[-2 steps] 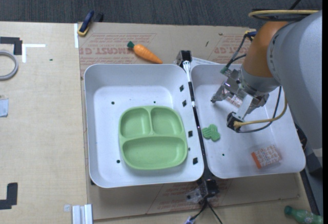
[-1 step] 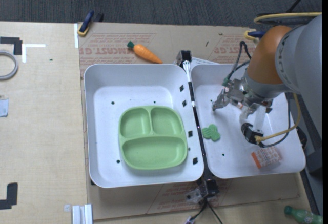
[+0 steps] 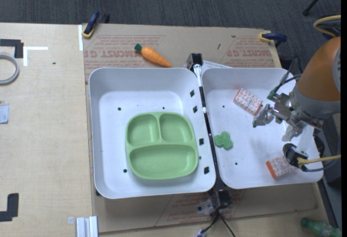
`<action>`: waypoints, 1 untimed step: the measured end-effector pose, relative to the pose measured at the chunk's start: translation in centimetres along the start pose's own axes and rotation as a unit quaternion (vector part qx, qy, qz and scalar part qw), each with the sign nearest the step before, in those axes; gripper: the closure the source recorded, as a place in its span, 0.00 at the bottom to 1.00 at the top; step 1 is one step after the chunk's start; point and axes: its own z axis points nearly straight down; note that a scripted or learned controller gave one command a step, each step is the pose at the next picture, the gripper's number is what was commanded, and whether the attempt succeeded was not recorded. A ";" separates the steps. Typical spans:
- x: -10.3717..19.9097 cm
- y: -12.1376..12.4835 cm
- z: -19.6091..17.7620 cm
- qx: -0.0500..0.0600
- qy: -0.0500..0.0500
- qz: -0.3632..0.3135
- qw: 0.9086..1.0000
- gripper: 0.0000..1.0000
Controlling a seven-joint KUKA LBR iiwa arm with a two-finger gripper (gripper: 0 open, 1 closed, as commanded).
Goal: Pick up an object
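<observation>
1. At right of frame, we are seeing the end effector (image 3: 277, 121) hovering with fingers spread, gripping nothing.
2. We are seeing a red-patterned packet (image 3: 248, 100) lying just left, in the right bin (image 3: 238, 173).

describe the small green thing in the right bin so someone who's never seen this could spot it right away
Find the right-hand white bin, the one without the green divided plate. Near its left wall, about halfway down, lies a small lumpy green object flat on the white floor. Its neighbours are two red-and-white packets, one near the top and one at the lower right, so it is that bin's sole green item.
</observation>
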 end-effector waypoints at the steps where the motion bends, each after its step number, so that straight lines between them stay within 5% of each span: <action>1: 5.7 3.0 5.4 0.000 0.000 0.042 0.999 0.00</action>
